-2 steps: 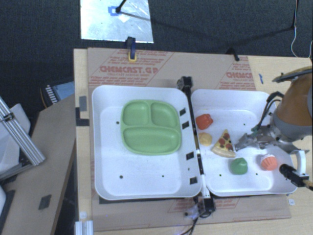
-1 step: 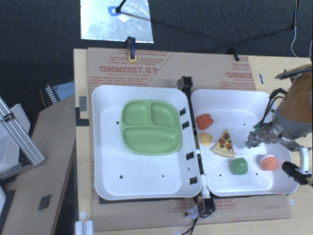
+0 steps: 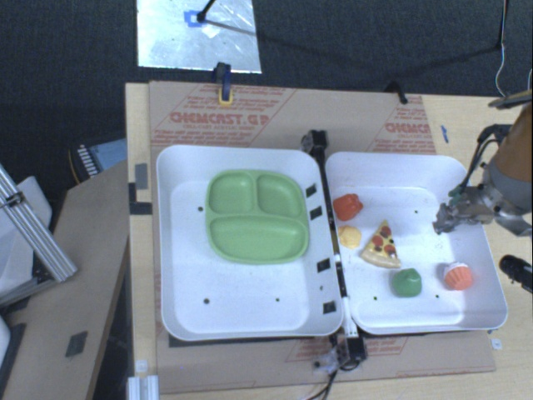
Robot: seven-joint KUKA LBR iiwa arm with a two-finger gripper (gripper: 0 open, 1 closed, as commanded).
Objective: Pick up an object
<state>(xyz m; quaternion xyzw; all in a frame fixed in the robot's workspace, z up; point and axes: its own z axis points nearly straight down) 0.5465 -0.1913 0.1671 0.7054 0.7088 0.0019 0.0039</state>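
The right bin point(image 3: 466, 182) holds several toy foods. A red pepper-like piece point(image 3: 347, 207) lies near its left wall, with a small yellow piece point(image 3: 351, 237) just below it. A pizza slice point(image 3: 382, 247) lies in the middle, a green round piece point(image 3: 406, 282) sits toward the front, and an orange cupcake point(image 3: 457, 277) is at the front right. My gripper point(image 3: 445, 221) hangs low over the bin's right side, above and just left of the cupcake, apart from every object. Nothing shows between its fingers.
The left bin point(image 3: 179, 290) carries a green divided plate point(image 3: 254, 216). A black divider with clips point(image 3: 327, 248) runs between the bins. The arm point(image 3: 510, 173) comes in over the right bin's right wall. A foil sheet point(image 3: 198, 23) lies beyond the bench.
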